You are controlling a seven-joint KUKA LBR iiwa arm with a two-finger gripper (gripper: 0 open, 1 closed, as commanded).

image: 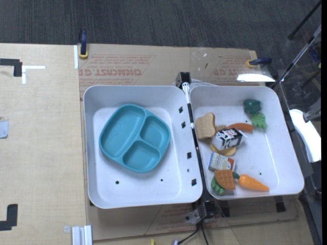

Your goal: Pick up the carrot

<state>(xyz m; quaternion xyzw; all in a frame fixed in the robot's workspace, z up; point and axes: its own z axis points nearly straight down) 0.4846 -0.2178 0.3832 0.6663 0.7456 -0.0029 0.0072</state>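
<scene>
Cardboard [117,65]: perhaps "CHEMCAST GP" (upside down).

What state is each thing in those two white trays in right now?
carrot: lying flat, near the right bin's front wall, untouched
teal divided plate: right side up in the left bin
bread slice: lying in the right bin
small carton: tipped on its side

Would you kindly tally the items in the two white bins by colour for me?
Orange: 2, the carrot and a sausage-shaped piece
Green: 3, two pieces at the far corner and one under the waffle
Tan or brown: 2, bread slice and waffle
Printed cartons: 2
Blue: 1, divided plate
Total: 10
</scene>
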